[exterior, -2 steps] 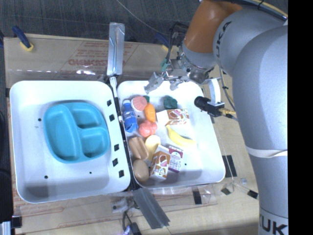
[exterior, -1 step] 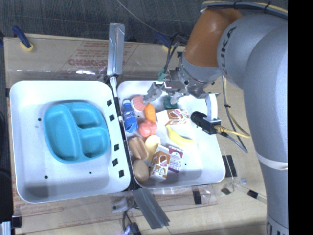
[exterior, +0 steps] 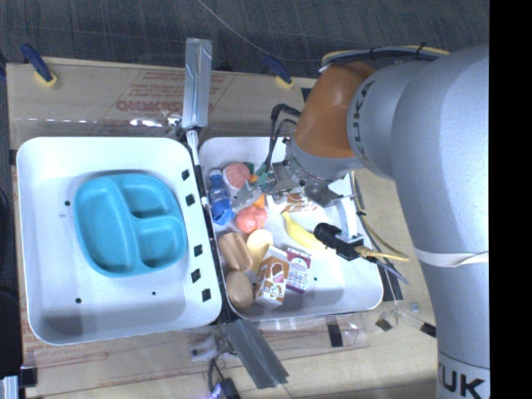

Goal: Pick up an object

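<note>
The right bin (exterior: 366,285) holds a heap of toy food. My gripper (exterior: 261,189) hangs low over the bin's upper left part, just above a pink-orange round fruit (exterior: 251,218). A pink round piece (exterior: 237,174) and a blue bottle (exterior: 219,203) lie beside it on the left. A yellow banana (exterior: 297,231) lies to its lower right. Lower down are a pale yellow egg-shaped piece (exterior: 259,242), two brown bread rolls (exterior: 235,251) (exterior: 239,288), a brown carton (exterior: 273,278) and a small pink-and-white carton (exterior: 298,271). The wrist hides whatever lies under it.
The left bin (exterior: 41,223) holds a blue divided tray (exterior: 129,221). A ridge with black clips (exterior: 199,239) separates the two bins. The arm's grey body (exterior: 432,140) covers the right side of the bench.
</note>
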Controlling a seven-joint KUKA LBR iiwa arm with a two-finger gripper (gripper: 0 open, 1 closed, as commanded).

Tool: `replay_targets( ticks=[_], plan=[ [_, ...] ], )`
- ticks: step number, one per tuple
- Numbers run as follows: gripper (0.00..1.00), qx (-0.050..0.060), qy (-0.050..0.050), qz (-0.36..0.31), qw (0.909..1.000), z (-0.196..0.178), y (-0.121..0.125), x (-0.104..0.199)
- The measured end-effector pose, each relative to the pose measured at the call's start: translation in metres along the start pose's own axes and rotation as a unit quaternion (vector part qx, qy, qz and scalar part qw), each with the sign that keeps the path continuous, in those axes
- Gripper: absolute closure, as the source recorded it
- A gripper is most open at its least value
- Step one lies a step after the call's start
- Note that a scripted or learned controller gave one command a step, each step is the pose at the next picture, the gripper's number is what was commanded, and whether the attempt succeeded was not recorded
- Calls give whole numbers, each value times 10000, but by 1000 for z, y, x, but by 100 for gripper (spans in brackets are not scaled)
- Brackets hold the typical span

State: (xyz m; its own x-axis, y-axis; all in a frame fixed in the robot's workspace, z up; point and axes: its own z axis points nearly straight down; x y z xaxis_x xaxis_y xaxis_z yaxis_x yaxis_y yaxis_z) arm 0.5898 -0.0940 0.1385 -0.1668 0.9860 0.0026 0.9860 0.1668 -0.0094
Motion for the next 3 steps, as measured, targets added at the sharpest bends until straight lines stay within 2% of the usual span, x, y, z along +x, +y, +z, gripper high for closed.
replay_targets(
  ticks=[1,2,3],
  plan=[
    [0,-22,-22,-123,9999,47,13,-28],
    [0,-27,-21,-125,9999,46,13,-28],
    [100,-22,-18,-149,9999,36,14,-27]
  ],
)
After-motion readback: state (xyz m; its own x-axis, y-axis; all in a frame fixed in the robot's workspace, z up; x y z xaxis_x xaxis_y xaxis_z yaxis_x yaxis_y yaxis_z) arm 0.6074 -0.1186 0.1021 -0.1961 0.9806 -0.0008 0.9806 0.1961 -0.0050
